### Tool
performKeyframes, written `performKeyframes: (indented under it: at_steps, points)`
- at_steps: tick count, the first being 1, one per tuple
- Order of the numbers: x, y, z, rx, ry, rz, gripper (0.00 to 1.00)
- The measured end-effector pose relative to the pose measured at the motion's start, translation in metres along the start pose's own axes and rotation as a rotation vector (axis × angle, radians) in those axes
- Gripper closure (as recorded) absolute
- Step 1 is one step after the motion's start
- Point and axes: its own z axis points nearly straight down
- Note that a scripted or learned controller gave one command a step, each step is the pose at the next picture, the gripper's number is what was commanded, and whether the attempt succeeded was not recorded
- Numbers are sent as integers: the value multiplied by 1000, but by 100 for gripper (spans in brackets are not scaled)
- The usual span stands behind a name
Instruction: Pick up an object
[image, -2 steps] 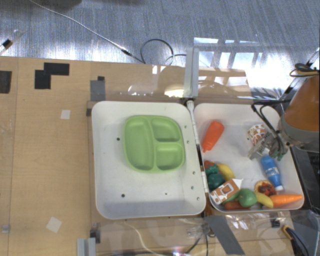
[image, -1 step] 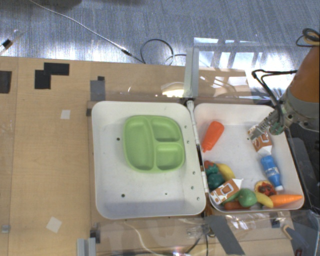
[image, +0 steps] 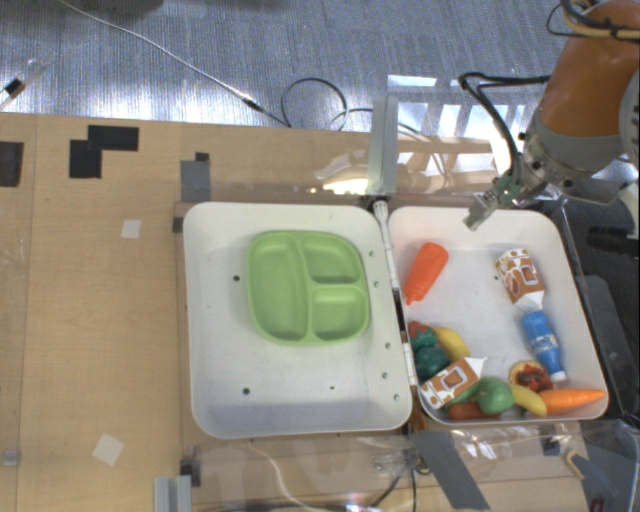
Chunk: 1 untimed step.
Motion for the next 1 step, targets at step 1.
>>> performKeyframes:
  at_steps: [1]
  points:
    - [-62,5,132,13,8,-106,100]
